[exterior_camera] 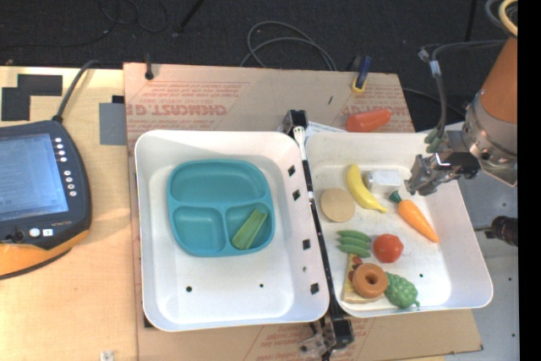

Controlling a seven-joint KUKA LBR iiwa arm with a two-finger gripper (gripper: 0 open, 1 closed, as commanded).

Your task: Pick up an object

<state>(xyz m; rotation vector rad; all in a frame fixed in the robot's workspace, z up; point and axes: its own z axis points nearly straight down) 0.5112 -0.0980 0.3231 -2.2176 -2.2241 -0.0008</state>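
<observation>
I am reaching in from the right, and my gripper [423,179] is hovering over the right bin [473,266], close to that bin's right wall and toward its far edge. How wide it is standing I cannot tell: it is reading as a dark, blurred cluster of metal from this angle. Nothing is showing clearly inside it, so I am not claiming a hold on anything.

Just beside my gripper, on its near side, the toy carrot [417,217] is lying at a slant along the bin's right wall, its green top pointing up toward the gripper; whether the two are touching I cannot tell. To the left, the banana [362,187] is curving beside a round tan biscuit [337,205] near the bin's left wall. Nearer the front edge, a green pea pod [354,243] and a red tomato [388,248] are lying side by side, and in the front corner a glazed doughnut [369,279] is sitting next to a knobbly green vegetable [402,291].

In the left bin [161,283], a teal divided plate [221,205] is carrying a green slice [250,228] in its front right compartment. Beyond the bins, a red pepper [368,120] is resting on the cardboard [211,97].
</observation>
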